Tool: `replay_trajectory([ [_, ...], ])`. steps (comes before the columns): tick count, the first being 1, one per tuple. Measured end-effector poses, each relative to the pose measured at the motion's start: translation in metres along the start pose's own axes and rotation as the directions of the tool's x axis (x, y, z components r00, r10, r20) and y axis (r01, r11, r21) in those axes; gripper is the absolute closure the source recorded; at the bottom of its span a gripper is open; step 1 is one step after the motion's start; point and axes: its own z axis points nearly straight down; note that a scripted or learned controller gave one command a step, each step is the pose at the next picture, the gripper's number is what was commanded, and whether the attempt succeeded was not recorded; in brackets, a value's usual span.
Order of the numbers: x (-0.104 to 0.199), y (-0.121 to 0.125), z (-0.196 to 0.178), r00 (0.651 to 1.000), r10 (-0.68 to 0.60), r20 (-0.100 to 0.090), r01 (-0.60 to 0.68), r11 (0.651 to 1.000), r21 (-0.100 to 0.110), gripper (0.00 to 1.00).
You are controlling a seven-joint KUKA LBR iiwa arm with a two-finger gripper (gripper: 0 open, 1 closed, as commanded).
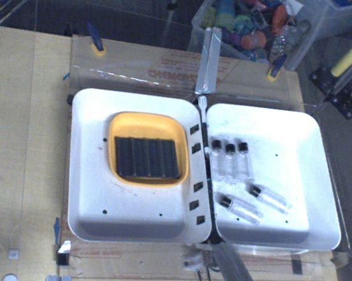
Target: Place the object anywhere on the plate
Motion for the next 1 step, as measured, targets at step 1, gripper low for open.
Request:
replay_trajectory([
  [1,0.0307,-0.0100,-0.0001,0.962,-0.272,-0.001,0.272,0.962,-0.001,0.00],
])
